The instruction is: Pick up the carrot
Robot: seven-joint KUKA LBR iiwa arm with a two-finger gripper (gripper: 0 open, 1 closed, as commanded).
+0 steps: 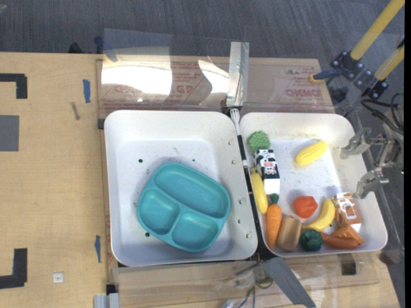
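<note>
Hovering over the right-hand shallow white bin's (289, 117) right rim: metal two-finger gripper (361, 165), jaws spread, pinching nothing | orange plastic carrot with green top (273, 223) lies front-left in that bin, just beside a tan cylinder (289, 233)

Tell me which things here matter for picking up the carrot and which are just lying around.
For the job:
carrot, at the right bin's front left
pincer, at that bin's right rim

Lying about:
teal tray in the left bin
corn
tomato
banana
milk carton
green berry
</note>
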